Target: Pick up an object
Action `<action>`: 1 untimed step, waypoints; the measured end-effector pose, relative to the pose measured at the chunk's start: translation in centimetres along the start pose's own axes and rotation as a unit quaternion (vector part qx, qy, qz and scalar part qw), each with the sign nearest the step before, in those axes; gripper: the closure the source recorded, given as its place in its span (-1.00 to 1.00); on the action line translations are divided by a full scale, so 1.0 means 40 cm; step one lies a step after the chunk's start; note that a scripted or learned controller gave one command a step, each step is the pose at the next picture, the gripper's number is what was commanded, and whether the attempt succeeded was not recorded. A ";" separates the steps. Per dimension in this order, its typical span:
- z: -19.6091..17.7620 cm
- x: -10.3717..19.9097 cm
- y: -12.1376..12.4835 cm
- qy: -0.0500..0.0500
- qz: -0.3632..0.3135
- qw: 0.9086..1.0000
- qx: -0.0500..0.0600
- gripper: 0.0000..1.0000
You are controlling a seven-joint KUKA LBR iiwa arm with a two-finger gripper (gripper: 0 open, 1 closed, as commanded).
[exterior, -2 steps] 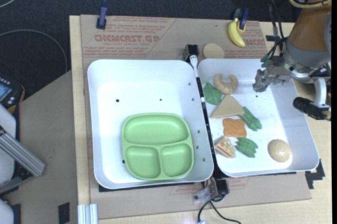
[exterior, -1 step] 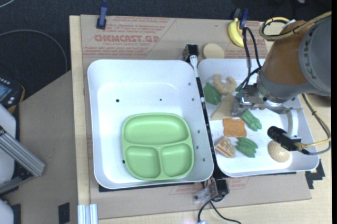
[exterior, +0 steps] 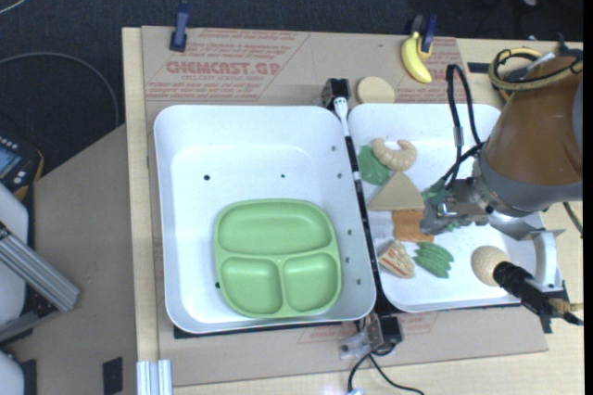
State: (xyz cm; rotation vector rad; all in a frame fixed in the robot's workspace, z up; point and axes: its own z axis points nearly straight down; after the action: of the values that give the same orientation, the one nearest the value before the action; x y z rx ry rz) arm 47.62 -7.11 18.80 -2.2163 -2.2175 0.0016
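The counter (exterior: pixel 232 59) carries two white bins side by side, their inner rims touching along a black clip line. The left bin (exterior: pixel 185 152) has bare floor across its upper half; a green tray (exterior: pixel 275 257) with three compartments fills its lower middle, close to the lower rim and just clear of the right wall.

The arm (exterior: pixel 537 138) comes in from the right and covers the right side of the right bin (exterior: pixel 422 115), so that bin's right rim and whatever lies under the arm cannot be seen. The gripper (exterior: pixel 443 215) sits low near the bin's middle, just right of the food pieces; its fingers are dark and blurred against the clutter, and whether they are wide or narrow cannot be told, nor whether anything is between them.

The toy food crowds the left half of this bin, leaving little open floor: a tan wedge (exterior: pixel 398 192) in the middle, an orange block (exterior: pixel 408 224) below it, a green leaf (exterior: pixel 372 166) and a curled croissant (exterior: pixel 397 152) above, a sandwich slice (exterior: pixel 397 260) and green pod (exterior: pixel 434 258) near the lower rim. A pale round piece (exterior: pixel 486 263) lies lower right, partly behind a black cable end.

Outside the bin, a banana (exterior: pixel 416 59) and a beige disc (exterior: pixel 375 90) rest on the counter by the top rim.
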 end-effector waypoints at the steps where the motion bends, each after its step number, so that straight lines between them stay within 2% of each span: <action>1: 0.212 -0.056 0.005 -0.001 0.002 1.000 0.001 1.00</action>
State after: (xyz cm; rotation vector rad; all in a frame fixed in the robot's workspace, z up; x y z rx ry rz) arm 47.76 -9.31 10.29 -2.2199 -2.2135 0.0063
